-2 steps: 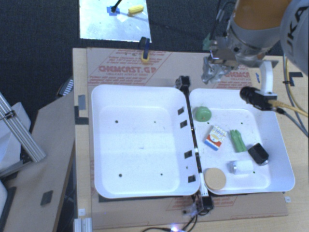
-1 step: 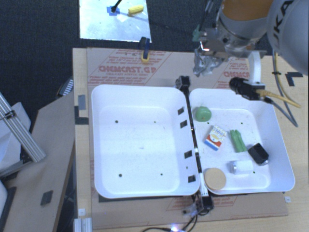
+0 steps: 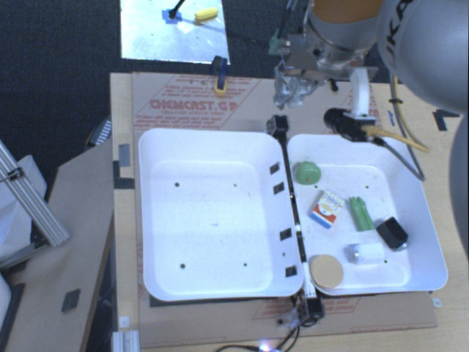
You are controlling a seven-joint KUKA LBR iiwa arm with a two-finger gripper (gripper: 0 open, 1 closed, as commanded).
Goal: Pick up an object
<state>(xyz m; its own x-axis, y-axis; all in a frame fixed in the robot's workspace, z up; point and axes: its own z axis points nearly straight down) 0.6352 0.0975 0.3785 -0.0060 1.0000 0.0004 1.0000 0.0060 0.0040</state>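
Right bin (image 3: 429,229) — green ball (image 3: 307,171), small carton (image 3: 326,209), green piece (image 3: 360,213), black block (image 3: 392,233), wooden disc (image 3: 327,270), gripper (image 3: 292,94) grasp unclear

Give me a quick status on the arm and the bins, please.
Gripper high above the bins' far edge, nothing between its fingers. Right bin holds green ball, small box, black block, tan disc. Nothing blocking.

Two white bins are sitting side by side on a tan bench (image 3: 88,196): the left bin (image 3: 212,141) and the right bin (image 3: 421,218) are meeting along a black clip strip (image 3: 289,196). A printed board (image 3: 194,101) is lying beneath them. Behind it, a metal sheet (image 3: 146,28) is carrying a yellow piece (image 3: 206,14). An aluminium rail (image 3: 29,204) is leaning at far left.
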